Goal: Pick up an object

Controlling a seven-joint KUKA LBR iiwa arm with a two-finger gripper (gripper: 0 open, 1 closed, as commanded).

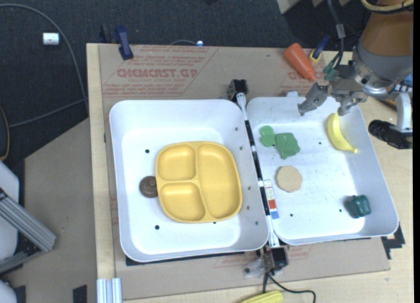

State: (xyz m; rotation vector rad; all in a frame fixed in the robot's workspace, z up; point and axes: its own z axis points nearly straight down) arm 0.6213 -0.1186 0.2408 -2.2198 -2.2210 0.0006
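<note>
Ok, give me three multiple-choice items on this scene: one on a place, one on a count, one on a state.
1. Where does the yellow divided plate lie?
A. left bin
B. right bin
C. on the cardboard

2. How many compartments has the plate?
A. two
B. three
C. five

3. How does the claw stand?
A. shut on the banana
B. shut on the tan disc
C. open, holding nothing

Answers: 1 A, it sits inside the left bin. 2 B, ridges split it into three. 3 C, its fingers are spread above the right bin, with the banana lying apart.
</note>
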